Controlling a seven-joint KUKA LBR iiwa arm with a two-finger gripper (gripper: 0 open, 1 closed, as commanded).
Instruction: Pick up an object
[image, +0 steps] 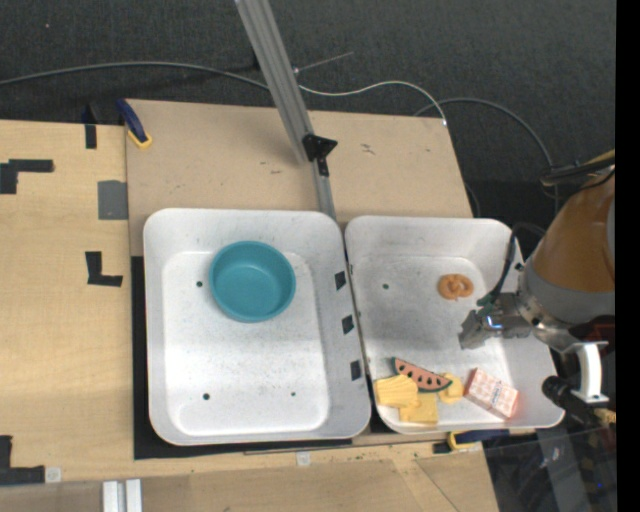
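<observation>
Bowl (252, 281), teal and round, sits alone in the left bin (170, 330). Over in the right bin (420, 240): yellow pieces (408, 396), a watermelon slice (424, 375), an orange cookie (456, 287), a pink box (491, 392). Gripper (478, 330) hovers near the cookie; its opening can't be judged.

One fixed camera above the bench (250, 170) — looking down at a slant on both bins (170, 400).

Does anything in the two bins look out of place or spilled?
Nothing stands out. The teal bowl sits upright in the left bin. In the right bin, small toy foods lie bunched at the near edge, and the gripper hangs above the bin floor.
</observation>
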